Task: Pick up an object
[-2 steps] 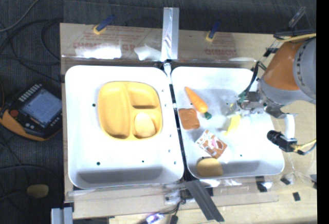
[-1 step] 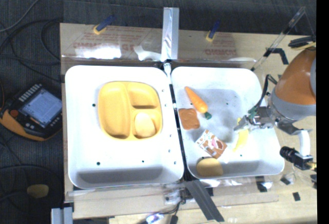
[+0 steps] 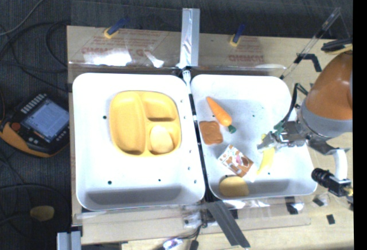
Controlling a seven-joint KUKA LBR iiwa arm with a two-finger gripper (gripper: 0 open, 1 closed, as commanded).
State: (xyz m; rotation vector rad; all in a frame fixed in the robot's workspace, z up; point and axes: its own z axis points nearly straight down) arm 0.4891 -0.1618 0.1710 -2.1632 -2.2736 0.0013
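My gripper point(image 3: 270, 141) hangs over the right side of the right bin point(image 3: 250, 89), at the end of the grey wrist with the orange band. A small yellow piece point(image 3: 266, 159) lies directly under and in front of its tip, touching or nearly touching it. Further left in this bin are an orange carrot point(image 3: 219, 112), a brown square piece point(image 3: 211, 132), a printed packet point(image 3: 235, 160) and a tan bun point(image 3: 233, 186) at the front wall.
The left bin point(image 3: 94, 186) holds a yellow divided plate point(image 3: 144, 122). A metal strip point(image 3: 190, 36) stands behind the seam between the bins. A handheld pendant point(image 3: 37, 124) and cables lie on the floor at left.
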